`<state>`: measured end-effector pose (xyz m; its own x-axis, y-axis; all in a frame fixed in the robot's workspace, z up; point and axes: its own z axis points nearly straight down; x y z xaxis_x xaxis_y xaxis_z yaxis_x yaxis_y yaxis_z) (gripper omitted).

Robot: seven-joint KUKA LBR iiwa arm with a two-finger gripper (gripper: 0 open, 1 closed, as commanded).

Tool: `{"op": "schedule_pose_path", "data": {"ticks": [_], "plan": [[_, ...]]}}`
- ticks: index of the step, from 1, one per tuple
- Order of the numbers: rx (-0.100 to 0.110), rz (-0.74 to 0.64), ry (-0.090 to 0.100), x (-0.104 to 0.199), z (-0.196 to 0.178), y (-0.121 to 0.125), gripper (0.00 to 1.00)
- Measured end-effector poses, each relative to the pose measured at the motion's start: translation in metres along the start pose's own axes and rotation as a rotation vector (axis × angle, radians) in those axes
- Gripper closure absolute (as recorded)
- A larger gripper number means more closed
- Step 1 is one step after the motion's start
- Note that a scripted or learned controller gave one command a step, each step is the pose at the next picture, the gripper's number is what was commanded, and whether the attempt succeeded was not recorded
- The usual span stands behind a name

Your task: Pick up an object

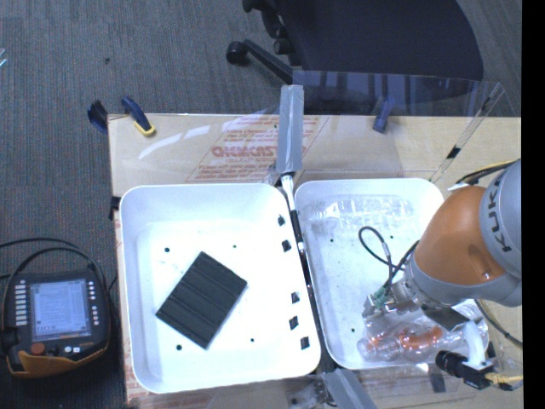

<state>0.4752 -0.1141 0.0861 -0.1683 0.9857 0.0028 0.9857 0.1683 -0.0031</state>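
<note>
Your arm reaches in from the right, orange band over the right bin, wrist low over the bin's near right corner. The hand sits down among clutter there; you cannot tell its state from this view.

Objects on offer:
- Clear plastic bottle lying on its side in the right bin's near corner, orange-tinted contents inside, just beside or under the hand. Likely light, thin-walled, slick and crushable; it will probably roll or squirt out if you pinch it off-centre. Take it across the body, square to its long axis.
- A second clear bottle or wrapper lies near the far wall of the same bin, hard to read against the white.
- Dark ribbed flat block in the left bin, lying flat and skewed, well apart from the arm. Looks stiff, low-profile; you would need to catch it across its short edges.

Surface: smooth white bins side by side on a pale desk, clamps on its far left corner.

Room: dark carpet, office chair beyond the desk, teach pendant on the floor at left.
</note>
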Motion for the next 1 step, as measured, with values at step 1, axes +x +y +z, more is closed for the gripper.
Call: {"op": "schedule_pose_path", "data": {"ticks": [1], "plan": [[0.0, 0.0, 0.0, -0.0001, 0.0, 0.0, 0.0]]}}
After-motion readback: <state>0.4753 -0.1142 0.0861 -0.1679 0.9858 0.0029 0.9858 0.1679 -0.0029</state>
